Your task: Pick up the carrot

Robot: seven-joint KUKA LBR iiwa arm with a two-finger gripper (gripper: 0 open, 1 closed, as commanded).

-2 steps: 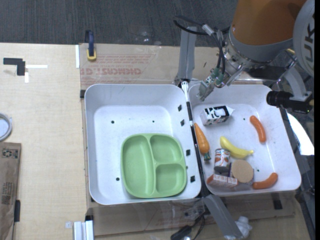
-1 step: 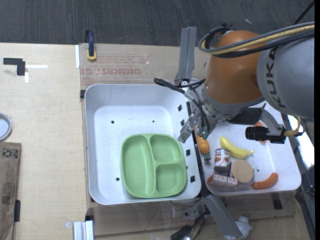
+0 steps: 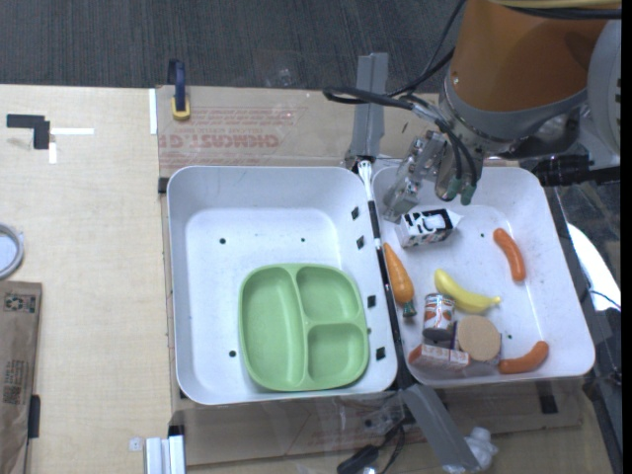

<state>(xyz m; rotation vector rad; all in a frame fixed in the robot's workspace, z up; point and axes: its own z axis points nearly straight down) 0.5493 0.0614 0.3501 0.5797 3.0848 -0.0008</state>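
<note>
Orange carrot (image 3: 398, 273) lying in the right bin (image 3: 556, 227), hard against that bin's left wall, tip pointing toward the far side, thicker end nearer the camera. Not lifted; nothing gripping it.

Grey and orange arm (image 3: 528, 47) reaching in from the right, with the tool (image 3: 430, 191) hanging over the far left part of the right bin, just beyond a small black and white carton (image 3: 428, 225). Well apart from the carrot, farther back in the bin. Wide or narrow: cannot tell from this slant, too cluttered with cables and metal.

Elsewhere in the right bin: a yellow banana (image 3: 464, 291) near the middle, a red sausage (image 3: 510, 252) toward the right wall, a second sausage (image 3: 523, 357) at the near right corner. Beside the banana, a small can (image 3: 438, 314) and a round tan disc (image 3: 478, 340), just beside each other.

In the left bin (image 3: 180, 265): a green divided plate (image 3: 304, 326), sitting toward the near right corner.

On the wooden surface (image 3: 79, 215) behind the bins, a blue and yellow clamp (image 3: 178, 92) at the edge of a cardboard sheet (image 3: 247, 126).
</note>
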